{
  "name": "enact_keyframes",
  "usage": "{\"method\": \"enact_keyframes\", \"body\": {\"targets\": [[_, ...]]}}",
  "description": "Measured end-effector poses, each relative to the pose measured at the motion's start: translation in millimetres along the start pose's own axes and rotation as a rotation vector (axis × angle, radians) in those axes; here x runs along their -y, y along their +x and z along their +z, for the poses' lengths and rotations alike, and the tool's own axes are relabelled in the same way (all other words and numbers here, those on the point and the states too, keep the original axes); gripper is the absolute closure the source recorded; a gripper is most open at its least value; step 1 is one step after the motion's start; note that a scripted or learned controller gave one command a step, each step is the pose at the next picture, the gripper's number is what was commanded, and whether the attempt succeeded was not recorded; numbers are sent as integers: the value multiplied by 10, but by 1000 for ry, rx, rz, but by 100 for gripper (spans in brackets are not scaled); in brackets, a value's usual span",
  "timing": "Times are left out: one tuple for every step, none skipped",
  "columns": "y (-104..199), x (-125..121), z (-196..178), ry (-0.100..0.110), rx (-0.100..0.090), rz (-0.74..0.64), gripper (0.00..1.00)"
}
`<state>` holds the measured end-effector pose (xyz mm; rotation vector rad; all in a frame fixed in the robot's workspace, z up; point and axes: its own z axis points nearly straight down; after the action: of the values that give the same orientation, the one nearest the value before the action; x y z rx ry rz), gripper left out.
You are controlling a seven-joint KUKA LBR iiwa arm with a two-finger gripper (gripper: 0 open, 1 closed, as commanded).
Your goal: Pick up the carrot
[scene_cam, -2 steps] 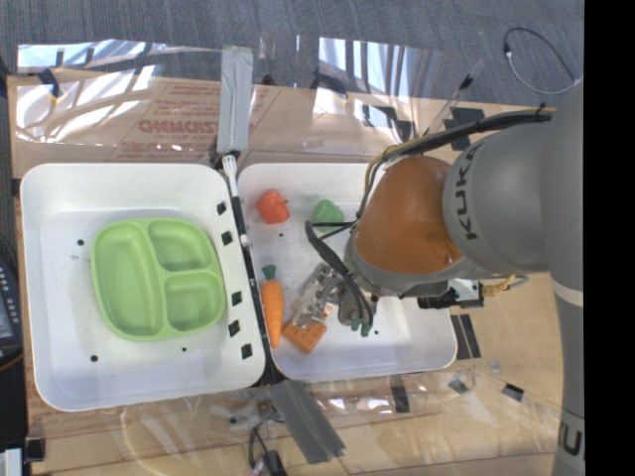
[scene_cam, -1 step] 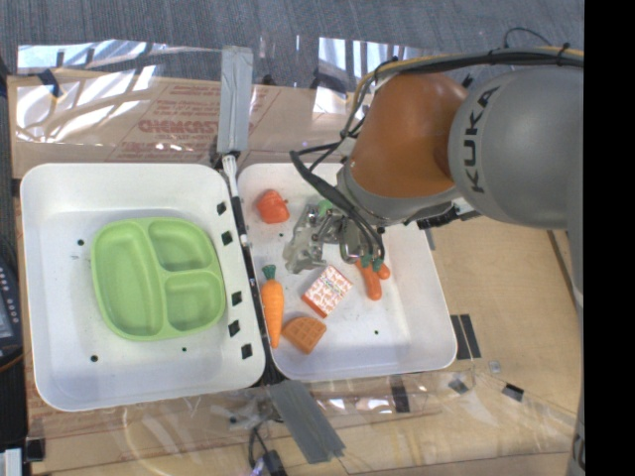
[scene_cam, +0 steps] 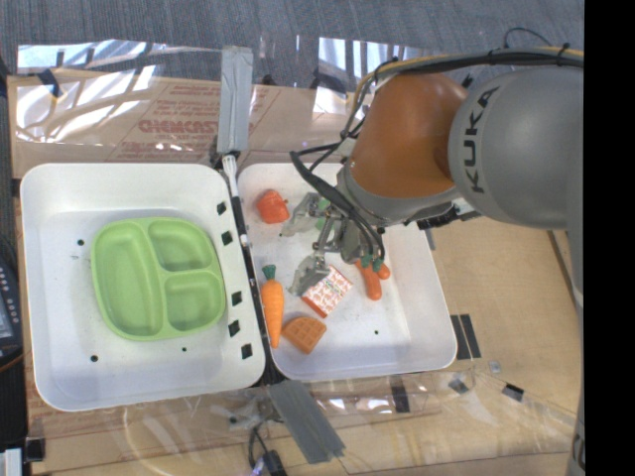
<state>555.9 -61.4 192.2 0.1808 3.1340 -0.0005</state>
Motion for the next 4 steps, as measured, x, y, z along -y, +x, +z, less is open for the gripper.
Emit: {"method": "enact_keyframes", "body": {"targets": [[310,333,947,-1,9,31,0],[304,325,845,-1,9,28,100],[221,695,-241,1,2,76,100],[224,693,-234,1,0,76,0]]}}
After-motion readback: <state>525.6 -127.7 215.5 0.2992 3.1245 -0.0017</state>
